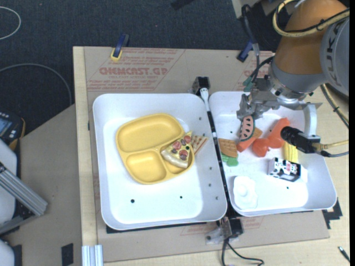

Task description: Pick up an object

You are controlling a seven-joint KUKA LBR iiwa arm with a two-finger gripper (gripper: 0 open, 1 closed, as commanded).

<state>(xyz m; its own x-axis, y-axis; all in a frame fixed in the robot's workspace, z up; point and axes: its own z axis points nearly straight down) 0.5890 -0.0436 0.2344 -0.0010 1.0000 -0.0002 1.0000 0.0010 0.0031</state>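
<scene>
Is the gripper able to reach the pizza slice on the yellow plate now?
Probably yes. The pizza slice lies uncovered on the yellow plate, nothing above it; the gripper is over the other bin.

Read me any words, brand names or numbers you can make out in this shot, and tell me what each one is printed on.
"CHEMCAST GP": large red letters on the brown board under the bins, above the left bin.
Smaller red lines below that name on the board: too blurred to read.
Black and white box in the right bin: printed marks, too small to read.
</scene>
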